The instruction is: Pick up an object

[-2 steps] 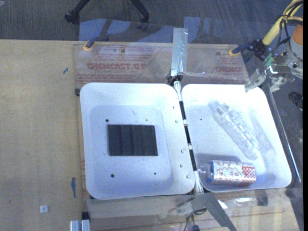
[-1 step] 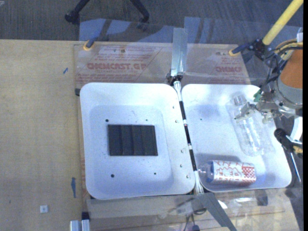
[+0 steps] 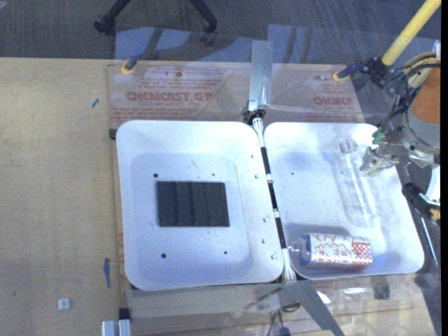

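Observation:
A clear plastic bottle point(image 3: 353, 182) lies lengthwise in the right bin point(image 3: 308, 145), its cap toward the back. Along that bin's front wall, a red-and-white patterned can point(image 3: 334, 250) rests on its side. In the middle of the left bin point(image 3: 140, 145) sits a flat black ribbed block point(image 3: 192, 204). My gripper point(image 3: 381, 161) hangs over the right bin's right edge, just right of the bottle's cap end. It is open with nothing between its fingers.
A metal divider strip point(image 3: 269, 187) runs between the two bins. A yellow-handled tool point(image 3: 413, 23) and cables lie at the back right, near the arm. Bare wooden bench stretches to the left of the bins.

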`<state>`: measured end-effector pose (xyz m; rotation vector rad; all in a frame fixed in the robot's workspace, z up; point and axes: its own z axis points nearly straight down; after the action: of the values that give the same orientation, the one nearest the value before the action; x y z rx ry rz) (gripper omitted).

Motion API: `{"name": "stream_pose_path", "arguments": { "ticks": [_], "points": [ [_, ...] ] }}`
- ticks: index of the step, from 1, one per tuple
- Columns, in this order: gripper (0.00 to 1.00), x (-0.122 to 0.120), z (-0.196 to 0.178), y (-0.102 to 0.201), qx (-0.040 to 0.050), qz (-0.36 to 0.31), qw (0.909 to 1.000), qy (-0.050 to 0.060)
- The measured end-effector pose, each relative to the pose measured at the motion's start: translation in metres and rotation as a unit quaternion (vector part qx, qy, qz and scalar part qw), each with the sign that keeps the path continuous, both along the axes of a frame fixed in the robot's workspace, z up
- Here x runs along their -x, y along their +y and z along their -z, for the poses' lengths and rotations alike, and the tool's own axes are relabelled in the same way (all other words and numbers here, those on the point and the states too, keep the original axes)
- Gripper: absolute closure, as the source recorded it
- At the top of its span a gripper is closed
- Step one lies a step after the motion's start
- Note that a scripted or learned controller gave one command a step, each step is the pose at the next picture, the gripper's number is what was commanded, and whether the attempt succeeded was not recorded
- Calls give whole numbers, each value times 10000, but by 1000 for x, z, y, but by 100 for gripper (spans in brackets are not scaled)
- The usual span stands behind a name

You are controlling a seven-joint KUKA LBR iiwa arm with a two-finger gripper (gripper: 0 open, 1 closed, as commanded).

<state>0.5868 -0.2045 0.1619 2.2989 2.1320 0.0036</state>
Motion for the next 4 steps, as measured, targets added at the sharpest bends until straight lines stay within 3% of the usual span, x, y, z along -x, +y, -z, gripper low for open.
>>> {"name": "stream_pose_path", "arguments": {
  "ticks": [1,2,3,4],
  "points": [
    [100,-2,9,36,-24,716,9974,41],
    [100,31,-57,27,-9,770,9970,19],
    [0,31,-57,27,-9,770,9970,20],
    [0,9,67,25,-11,249,9997,18]
  ]
}}
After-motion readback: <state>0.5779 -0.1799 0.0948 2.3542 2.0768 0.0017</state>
